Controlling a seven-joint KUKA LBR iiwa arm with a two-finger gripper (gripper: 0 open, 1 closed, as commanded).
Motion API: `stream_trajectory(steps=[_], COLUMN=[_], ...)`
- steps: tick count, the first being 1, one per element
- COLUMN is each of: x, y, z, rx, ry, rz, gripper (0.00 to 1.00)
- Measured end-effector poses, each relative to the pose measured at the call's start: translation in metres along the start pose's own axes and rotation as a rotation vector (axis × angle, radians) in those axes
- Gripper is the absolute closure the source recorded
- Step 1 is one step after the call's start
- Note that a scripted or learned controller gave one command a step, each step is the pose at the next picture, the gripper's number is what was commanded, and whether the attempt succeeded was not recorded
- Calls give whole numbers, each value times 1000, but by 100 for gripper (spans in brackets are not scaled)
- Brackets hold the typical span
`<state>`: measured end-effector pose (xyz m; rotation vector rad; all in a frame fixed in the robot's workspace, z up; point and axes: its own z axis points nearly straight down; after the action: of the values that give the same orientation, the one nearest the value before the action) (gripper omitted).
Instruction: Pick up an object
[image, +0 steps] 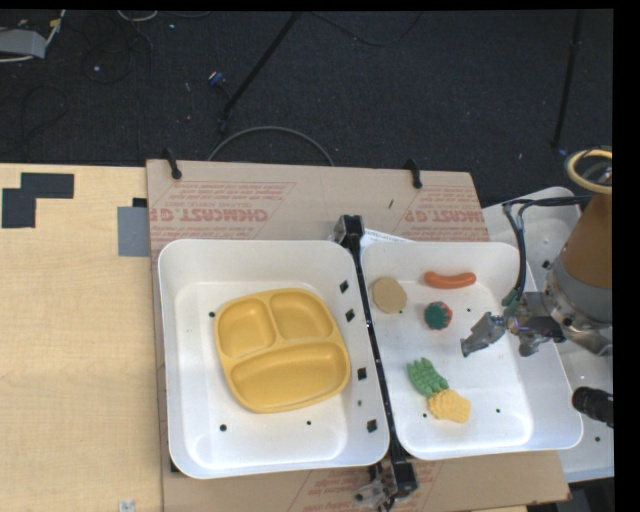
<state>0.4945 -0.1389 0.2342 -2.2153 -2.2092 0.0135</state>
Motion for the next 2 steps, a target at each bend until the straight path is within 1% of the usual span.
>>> stream_trajectory(steps=[1, 2], x=[0, -2], y=[2, 4], z=[-6, 58], rx=[-11, -5], ry=[-2, 0], rz=[-3, -2], gripper=[0, 0])
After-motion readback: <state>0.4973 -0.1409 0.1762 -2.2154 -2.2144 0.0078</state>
